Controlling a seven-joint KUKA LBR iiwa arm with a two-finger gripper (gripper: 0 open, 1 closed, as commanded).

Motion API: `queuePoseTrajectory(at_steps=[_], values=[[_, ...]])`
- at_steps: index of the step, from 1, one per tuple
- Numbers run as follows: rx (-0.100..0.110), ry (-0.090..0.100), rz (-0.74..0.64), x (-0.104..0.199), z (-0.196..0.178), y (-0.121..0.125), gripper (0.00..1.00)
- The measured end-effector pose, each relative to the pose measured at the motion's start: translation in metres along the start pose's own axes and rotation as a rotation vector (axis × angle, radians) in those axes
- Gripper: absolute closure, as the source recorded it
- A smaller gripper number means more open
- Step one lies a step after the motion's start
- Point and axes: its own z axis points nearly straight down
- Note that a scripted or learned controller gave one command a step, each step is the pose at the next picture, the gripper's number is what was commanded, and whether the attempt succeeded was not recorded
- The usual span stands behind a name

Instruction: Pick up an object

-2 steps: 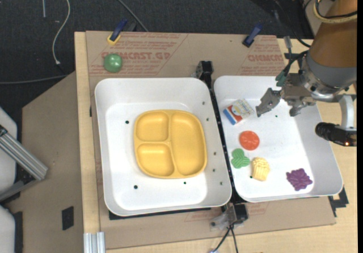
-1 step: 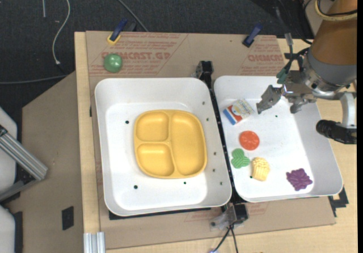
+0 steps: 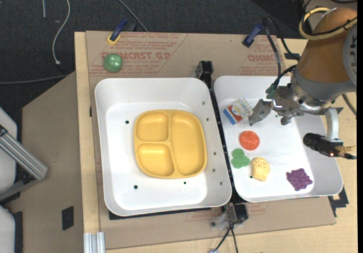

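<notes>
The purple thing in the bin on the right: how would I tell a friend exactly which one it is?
Start at the right bin, beside the one with the yellow tray. Follow its near edge to the right-hand corner. The purple toy lies there alone, knobbly like a grape bunch, apart from the red, green and pale yellow toys.

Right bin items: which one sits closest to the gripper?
The red-and-blue packet, just left of the gripper in the right bin. The red piece, green piece, yellow corn and purple grapes lie lower.
</notes>
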Motion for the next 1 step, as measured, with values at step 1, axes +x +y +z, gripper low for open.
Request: queuePoseTrajectory(at_steps=[1], values=[[-0.007,-0.001,0.000,-0.0022,0.0592,-0.0020,0.00]])
